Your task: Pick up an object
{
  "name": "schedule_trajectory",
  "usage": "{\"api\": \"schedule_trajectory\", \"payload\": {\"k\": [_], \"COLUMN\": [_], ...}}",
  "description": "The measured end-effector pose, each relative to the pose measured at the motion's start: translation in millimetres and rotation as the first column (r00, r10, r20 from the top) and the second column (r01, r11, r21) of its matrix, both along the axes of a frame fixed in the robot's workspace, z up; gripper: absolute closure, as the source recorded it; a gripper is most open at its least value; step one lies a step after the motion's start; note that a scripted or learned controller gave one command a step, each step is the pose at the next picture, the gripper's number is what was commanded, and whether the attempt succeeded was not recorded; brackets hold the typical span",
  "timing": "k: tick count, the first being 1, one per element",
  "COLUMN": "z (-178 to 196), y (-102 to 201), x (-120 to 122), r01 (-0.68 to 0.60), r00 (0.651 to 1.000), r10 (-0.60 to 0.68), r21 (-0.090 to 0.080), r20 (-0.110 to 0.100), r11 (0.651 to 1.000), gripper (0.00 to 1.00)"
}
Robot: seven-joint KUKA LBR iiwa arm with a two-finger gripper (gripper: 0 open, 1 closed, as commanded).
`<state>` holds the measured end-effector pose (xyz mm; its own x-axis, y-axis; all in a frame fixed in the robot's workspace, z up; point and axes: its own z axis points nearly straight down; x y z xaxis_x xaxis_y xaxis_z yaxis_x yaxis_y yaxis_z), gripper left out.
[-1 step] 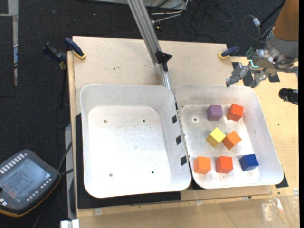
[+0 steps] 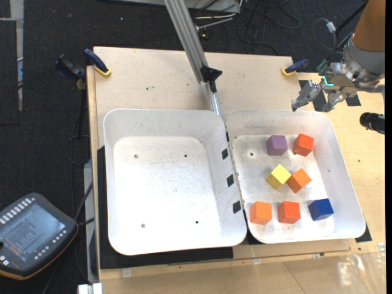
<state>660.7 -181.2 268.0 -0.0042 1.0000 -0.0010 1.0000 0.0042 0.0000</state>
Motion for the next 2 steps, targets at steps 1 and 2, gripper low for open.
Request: {"api": "schedule_trajectory", "payload": {"k": [1,2], "z": [-58.5,-115.8], "y": [7.9,3.7], "x": [-5.9,1.9], "r01": [0.001,0.002], "r00": [1.0,1.0], "r10": [-0.001,-0.002], "r21": [0.002,0.001], "r20": [-0.005,-0.004], "r11": [1.0,1.0], "gripper": [0.0,0.0]}}
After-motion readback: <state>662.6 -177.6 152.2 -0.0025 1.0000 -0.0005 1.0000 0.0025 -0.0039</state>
